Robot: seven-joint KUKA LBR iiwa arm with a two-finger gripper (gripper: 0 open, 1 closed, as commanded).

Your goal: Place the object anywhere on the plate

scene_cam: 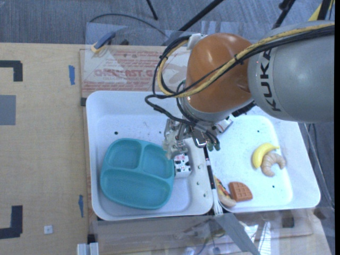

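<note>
My gripper [178, 145] hangs over the left bin [101, 108], close to its right wall and just beside the right edge of the teal plate [137, 173]. I cannot tell whether my fingers are spread or pressed together; cables and my own orange-banded wrist crowd the view above them. Directly under my fingertips, touching the plate's right rim, lies a small white object with dark markings [182, 165], on the bin floor and not on the plate. The plate is a divided one with three compartments, sitting in the lower half of the left bin, its lower edge near the bin's front wall. Bare white floor lies above the plate toward the far wall and along the left wall. The ridge where the two bins meet runs just to the right of my fingers. In the right bin [297, 195], a yellow banana [261, 154] and a pale croissant [274, 163] touch each other near the right wall, and a brown waffle [240, 191] sits near the front edge, with open floor between them and the ridge.
</note>
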